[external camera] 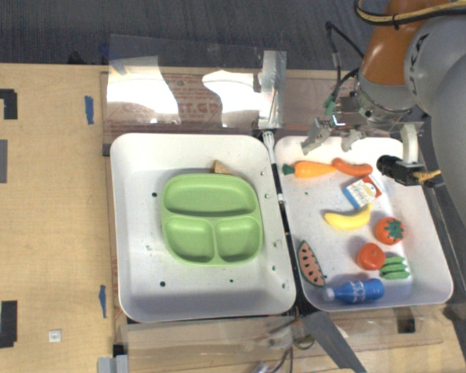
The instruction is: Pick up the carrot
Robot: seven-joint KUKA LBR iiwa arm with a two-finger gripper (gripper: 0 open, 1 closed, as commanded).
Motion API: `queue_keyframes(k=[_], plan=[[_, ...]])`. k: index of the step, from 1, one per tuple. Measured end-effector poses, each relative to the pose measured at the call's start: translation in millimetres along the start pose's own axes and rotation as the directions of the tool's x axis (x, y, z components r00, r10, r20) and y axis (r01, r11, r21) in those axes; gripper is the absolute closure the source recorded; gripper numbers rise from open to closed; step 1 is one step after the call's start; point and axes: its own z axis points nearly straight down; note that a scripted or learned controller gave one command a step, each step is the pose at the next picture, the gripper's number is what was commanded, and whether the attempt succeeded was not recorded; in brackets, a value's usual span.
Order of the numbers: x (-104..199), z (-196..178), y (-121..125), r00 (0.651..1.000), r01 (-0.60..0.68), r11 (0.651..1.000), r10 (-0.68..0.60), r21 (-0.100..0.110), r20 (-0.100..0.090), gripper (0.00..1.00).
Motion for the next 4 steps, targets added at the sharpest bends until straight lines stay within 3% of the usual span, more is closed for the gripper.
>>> queue_keyframes(k=[1,2,3,4], plan=[[-28,77,-32,0.990,-0.143,0.990,0.143,0.012,0.000,0.00],[-26,103,-11,0.960,-0.281,0.958,0.281,0.063,0.008,0.00],[-23,92,-9,0.961,-0.278,0.959,0.278,0.059,0.008,1.00],[-23,93,-9,0.961,-0.278,0.959,0.278,0.060,0.008,0.00]])
